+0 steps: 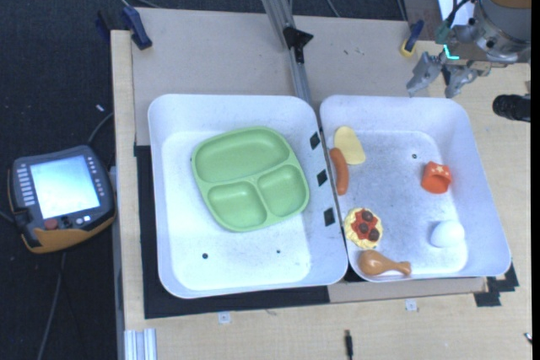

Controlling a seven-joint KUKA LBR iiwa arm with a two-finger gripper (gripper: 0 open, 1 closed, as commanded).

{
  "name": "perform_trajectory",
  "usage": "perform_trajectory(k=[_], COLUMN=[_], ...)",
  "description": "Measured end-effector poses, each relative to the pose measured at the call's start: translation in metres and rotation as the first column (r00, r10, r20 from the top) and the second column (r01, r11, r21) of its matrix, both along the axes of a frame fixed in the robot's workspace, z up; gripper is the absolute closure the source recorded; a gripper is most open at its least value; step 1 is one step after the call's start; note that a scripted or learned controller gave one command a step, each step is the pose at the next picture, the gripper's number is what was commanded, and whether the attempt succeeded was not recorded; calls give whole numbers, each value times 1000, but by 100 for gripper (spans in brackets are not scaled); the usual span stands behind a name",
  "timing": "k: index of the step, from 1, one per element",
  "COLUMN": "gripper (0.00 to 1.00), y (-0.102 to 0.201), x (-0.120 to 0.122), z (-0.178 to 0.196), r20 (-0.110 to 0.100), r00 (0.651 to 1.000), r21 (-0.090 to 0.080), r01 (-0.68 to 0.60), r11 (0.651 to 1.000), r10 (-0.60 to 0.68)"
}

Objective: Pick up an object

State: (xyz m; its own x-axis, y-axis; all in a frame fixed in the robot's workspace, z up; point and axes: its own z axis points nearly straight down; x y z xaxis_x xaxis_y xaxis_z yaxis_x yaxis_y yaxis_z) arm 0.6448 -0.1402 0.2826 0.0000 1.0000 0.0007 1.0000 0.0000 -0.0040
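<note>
toy foods (436,178) scattered, right bin (472,147)

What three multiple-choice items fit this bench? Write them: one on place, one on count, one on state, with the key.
1. Where does the green divided plate lie?
A. In the left bin
B. In the right bin
C. On the bare bench

2. How many compartments does the green divided plate have?
A. Two
B. Three
C. Five

3. How does the hand stand relative to the toy foods?
A. Closed on the orange pepper
B. Pressing on the white egg
C. Above the right bin's far rim, apart from them all

Key: 1 A, the plate sits on the left bin's floor. 2 B, one large section and two smaller ones show. 3 C, the hand hangs over the far rim, with the hot dog, pizza slice and drumstick lying well away.
</note>
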Motion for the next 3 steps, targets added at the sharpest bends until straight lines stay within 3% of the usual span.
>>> perform_trajectory(k=[1,3], gripper=[0,0], y=[0,4], x=[1,-6], z=[2,-96], r20=[4,0], r00=[1000,1000], r21=[-1,0], r01=[-1,-1], r11=[1000,1000], r10=[1,1])
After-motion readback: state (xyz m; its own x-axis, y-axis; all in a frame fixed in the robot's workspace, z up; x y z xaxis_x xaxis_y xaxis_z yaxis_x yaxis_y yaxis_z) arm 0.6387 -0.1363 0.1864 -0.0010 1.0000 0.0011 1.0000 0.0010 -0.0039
